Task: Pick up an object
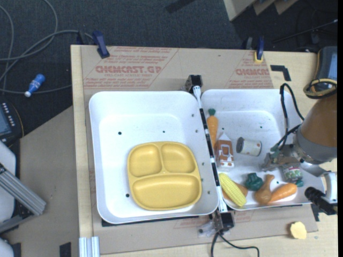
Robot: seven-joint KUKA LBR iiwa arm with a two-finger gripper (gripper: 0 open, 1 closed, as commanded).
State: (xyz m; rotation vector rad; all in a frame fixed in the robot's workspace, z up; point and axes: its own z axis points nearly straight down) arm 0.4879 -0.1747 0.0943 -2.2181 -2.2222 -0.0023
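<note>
Red print reading "CHEMCAST GP" stands on the brown protective paper covering the desk [134, 63], once far to the left of and beyond the pincer [280, 155] and again, partly cut off, just beyond it.

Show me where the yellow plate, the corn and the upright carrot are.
yellow plate [163, 190], camera view, floor of its big front compartment.
corn [233, 189], camera view, middle of the cob.
carrot [213, 128], camera view, middle of its orange body.

A dark carpeted floor [134, 9] surrounds the bench [80, 143], whose top is brown printed cardboard. Grey cables [32, 15] loop across the floor at upper left. A small blue bottle [35, 84] lies near them.
</note>
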